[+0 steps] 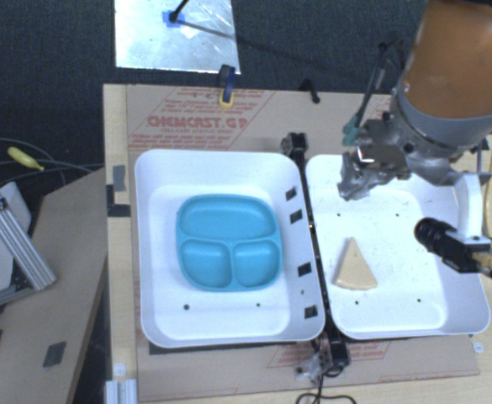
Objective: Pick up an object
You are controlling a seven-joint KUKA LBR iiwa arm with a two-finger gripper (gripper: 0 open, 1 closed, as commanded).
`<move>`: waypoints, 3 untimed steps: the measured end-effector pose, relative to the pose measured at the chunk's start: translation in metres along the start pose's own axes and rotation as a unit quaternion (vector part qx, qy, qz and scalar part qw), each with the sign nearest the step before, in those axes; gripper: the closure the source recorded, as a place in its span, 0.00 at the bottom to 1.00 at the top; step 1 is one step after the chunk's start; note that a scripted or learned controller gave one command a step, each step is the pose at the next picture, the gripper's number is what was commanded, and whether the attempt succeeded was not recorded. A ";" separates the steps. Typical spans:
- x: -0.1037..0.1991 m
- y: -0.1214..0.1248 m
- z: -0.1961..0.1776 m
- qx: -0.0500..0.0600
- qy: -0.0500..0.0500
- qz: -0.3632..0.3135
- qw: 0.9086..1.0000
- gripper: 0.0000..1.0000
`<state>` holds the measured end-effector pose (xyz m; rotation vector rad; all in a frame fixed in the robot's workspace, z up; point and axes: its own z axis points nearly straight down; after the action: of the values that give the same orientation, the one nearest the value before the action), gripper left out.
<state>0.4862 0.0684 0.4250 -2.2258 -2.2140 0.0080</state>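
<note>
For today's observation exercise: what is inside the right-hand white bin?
A tan wedge lies on the bin floor. The hand and arm cover its far right corner, hiding anything there.

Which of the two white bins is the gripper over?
The bin at the view's right, holding the tan wedge; the gripper hangs above its far end. The other bin holds the blue divided plate.

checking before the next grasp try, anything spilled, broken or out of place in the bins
Nothing stands out. The blue divided plate lies flat, right side up, in the left bin. The tan wedge lies flat in the right bin. Both look whole, nothing spilled. The gripper hangs over the right bin's far side, apart from the wedge.
</note>
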 end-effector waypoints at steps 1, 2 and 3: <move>0.007 0.000 -0.019 -0.004 0.001 -0.005 1.000 1.00; 0.031 0.000 -0.030 -0.005 0.002 -0.005 1.000 1.00; 0.032 0.000 -0.010 -0.003 0.001 -0.003 1.000 1.00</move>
<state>0.4867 0.1004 0.4349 -2.2209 -2.2233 -0.0016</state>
